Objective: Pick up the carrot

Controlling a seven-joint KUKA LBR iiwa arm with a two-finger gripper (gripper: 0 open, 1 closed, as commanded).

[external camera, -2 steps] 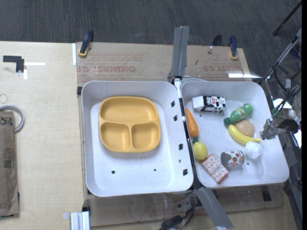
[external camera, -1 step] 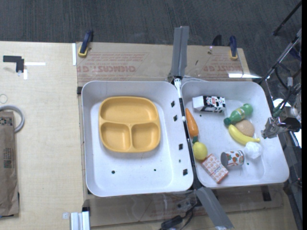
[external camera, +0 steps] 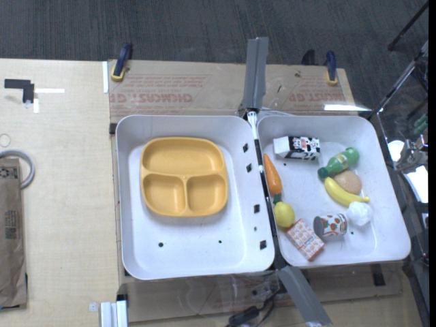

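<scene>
The carrot is orange with a green stem end pointing toward the front. It lies lengthwise against the left wall of the right bin, close to the divider between the two bins. A yellow lemon sits just in front of its green end, nearly touching it.
The right bin also holds a milk carton, a green bottle, a banana, a small can, a white lump and a red box. A yellow divided plate lies in the left bin.
</scene>
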